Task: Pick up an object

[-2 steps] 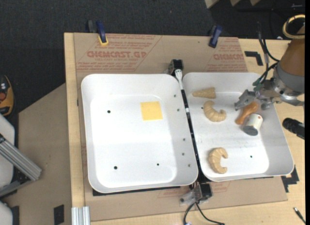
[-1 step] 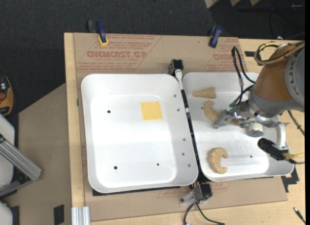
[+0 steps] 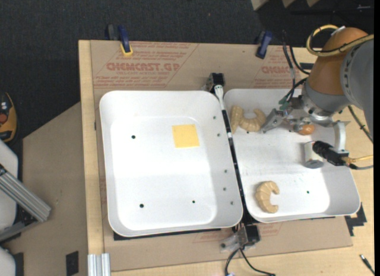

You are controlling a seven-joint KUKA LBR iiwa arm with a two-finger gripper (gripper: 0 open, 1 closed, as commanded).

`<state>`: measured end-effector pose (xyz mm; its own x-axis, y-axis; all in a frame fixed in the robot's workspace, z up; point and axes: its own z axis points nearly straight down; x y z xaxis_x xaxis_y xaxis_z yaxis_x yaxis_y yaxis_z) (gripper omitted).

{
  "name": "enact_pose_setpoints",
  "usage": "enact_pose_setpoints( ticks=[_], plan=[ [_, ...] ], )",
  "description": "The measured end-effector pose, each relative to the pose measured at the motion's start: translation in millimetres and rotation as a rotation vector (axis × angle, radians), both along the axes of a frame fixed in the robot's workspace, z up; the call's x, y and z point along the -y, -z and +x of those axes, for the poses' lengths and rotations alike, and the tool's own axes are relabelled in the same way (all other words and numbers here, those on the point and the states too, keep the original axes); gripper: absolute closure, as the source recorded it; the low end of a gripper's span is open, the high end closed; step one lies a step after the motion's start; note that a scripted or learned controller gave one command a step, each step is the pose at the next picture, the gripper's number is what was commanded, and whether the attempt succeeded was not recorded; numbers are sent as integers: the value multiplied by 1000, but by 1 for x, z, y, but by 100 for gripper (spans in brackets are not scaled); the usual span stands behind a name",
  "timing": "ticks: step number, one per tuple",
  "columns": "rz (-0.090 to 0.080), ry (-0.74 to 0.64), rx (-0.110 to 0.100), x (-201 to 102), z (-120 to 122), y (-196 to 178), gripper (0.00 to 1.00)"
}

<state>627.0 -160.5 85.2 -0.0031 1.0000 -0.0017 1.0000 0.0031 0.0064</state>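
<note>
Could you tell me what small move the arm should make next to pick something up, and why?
Probably a short move left and down: the gripper sits in the right bin just right of the upper croissant, with nothing visibly between its fingers. That pastry looks the nearest target; the lower croissant and the yellow square in the left bin lie farther off.

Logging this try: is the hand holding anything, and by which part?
Cannot be told. The hand sits in the right bin, beside a croissant, which lies apart from it.
</note>
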Motion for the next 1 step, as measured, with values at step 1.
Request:
enact_pose_setpoints(
  ticks=[1],
  plan=[
    [7,11,-14,61,-122,0,0]
  ],
)
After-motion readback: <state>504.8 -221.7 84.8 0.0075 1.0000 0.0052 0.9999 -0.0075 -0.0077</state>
